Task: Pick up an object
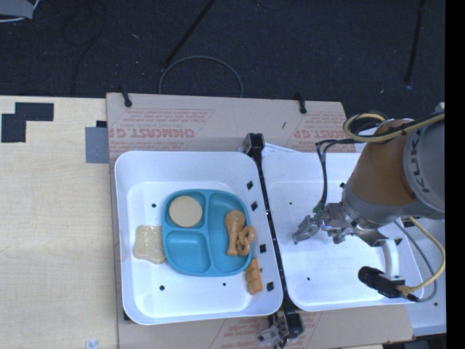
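Reaching in from right: arm (396,173), grey, orange band
Gripper (304,233): over the right bin (320,282); fingers look spread, gripping nothing
Near left bin (138,297) rim: tan lumpy piece (253,276), touching the tray's (190,257) edge
Tray: blue, glossy, three compartments, in left bin
Pretzel (238,233): knobbly, brown, right compartment
Disc (184,211): round, flat, beige, upper left compartment
Slab (150,243): pale, squarish, touching tray's left side
Divider (263,217): black bar between bins
Far: cardboard (218,126) sheet

The thick grey robot arm (436,173) carries a wide orange band (385,169) and dark letters on its shell. Yellow and black cables (363,126) loop around it. The small metallic grey gripper (306,229) looks angular.
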`<state>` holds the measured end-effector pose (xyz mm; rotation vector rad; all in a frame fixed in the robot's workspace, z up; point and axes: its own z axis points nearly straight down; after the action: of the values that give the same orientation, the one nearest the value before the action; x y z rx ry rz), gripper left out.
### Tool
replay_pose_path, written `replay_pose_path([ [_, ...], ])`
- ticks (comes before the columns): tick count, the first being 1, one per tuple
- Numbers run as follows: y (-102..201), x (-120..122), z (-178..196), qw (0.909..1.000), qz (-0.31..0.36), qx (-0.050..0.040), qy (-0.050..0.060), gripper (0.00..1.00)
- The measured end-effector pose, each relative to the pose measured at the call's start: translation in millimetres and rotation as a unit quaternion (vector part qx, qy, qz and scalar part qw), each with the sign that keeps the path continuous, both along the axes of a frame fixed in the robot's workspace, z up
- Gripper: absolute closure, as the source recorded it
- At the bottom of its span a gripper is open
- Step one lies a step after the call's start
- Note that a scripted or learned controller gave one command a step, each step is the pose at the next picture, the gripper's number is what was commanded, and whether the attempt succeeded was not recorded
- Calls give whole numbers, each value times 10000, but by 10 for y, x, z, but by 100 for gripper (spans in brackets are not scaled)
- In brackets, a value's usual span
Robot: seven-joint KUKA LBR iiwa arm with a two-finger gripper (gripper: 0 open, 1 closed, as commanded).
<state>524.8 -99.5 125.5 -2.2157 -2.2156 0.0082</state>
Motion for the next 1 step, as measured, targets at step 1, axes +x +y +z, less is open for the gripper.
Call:
replay_pose_path([
  [1,9,-5,-399,10000,-2,-6,-25,0],
])
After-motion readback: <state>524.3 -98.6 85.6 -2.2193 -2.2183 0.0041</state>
